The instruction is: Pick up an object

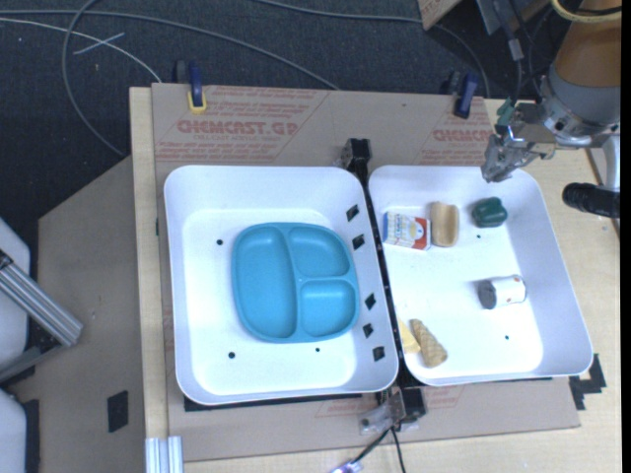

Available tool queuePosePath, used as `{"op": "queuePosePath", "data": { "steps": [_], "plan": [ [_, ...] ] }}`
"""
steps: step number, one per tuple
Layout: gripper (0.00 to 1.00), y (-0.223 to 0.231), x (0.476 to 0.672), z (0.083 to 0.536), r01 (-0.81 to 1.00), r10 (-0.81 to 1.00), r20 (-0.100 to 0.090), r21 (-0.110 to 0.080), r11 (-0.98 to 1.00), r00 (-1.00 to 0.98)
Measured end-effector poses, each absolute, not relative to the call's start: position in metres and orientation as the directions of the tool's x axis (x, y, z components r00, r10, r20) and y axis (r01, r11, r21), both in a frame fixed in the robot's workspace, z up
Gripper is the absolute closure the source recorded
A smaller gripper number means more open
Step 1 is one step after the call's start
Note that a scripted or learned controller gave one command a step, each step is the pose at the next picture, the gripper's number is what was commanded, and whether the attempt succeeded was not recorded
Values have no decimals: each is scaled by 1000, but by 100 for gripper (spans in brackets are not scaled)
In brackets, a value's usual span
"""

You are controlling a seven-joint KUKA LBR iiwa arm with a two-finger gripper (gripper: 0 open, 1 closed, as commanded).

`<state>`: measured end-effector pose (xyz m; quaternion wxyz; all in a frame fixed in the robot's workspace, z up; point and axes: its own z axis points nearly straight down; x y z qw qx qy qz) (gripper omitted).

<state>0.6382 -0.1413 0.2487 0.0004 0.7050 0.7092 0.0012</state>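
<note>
- My gripper (500, 168) hangs over the far rim of the right bin (552, 294), near its back right corner; my arm comes in from the right, with the orange band above the wrist
- I cannot tell from this angle how the gripper is set; nothing shows in its grasp
- Just beside and nearer than my gripper lies a dark green lump (488, 212) on the bin floor; the two look apart, not touching
- Along the same far side of the bin sit a tan oblong piece (446, 224) and, touching it on the left, a small white carton (406, 230) with red and blue print
- Toward the middle right lies a small white cylinder with a dark grey end (501, 291), on its side
- At the near left corner of the bin lies a tan, bumpy piece (428, 342) with a yellow bit (408, 338) against it
- The left bin (197, 264) holds a blue divided plate (295, 281), lying flat in the middle; black clips run along the seam between the two bins
</note>
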Motion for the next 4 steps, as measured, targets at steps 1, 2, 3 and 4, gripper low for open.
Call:
{"op": "queuePosePath", "data": {
  "steps": [1, 2, 3, 4],
  "plan": [
    [100, -91, 633, 254, 1000, 1000, 1, -2, 4, -4],
    [100, -39, 631, 257, 1000, 1000, 3, -2, 6, -6],
    [100, 18, 625, 253, 1000, 1000, 3, -3, 6, -6],
    [100, 78, 622, 233, 1000, 1000, 2, -5, 6, -6]
  ]
}}
